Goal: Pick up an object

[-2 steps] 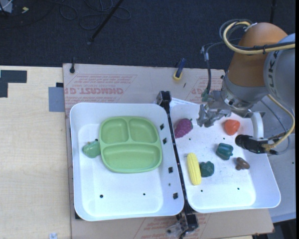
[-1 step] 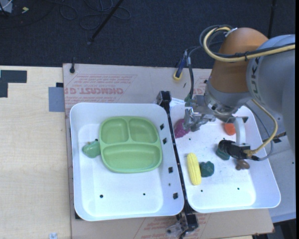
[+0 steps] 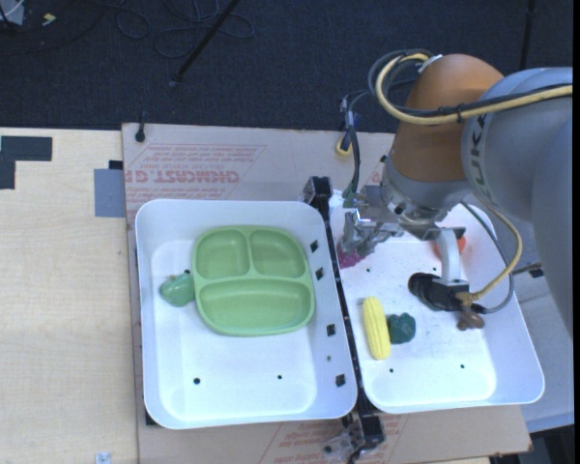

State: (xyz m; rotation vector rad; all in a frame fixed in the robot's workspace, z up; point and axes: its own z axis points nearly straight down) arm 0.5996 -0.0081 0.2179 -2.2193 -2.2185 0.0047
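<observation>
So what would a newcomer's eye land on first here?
Probably the light green divided plate filling much of the left bin, with a small green object at its left edge. Next, the gripper low over the far left corner of the right bin, and a yellow corn cob lying nearer the front.

The left shallow plastic bin (image 3: pixel 164 375) and the right shallow plastic bin (image 3: pixel 503 380) are plain white, speckled with small black dots. The divided plastic plate (image 3: pixel 253 283) is light green, and the small soft lump (image 3: pixel 177 290) is a duller green. The ridged corn cob toy (image 3: pixel 375 327) is bright yellow, the rounded lump (image 3: pixel 401 329) dark green, the small scrap (image 3: pixel 349 255) magenta. The cardboard sheet (image 3: pixel 222 167) is brown with red lettering. The wooden desk (image 3: pixel 48 307) is pale tan with black and grey patches. The robot arm (image 3: pixel 532 153) is grey, banded orange.
</observation>
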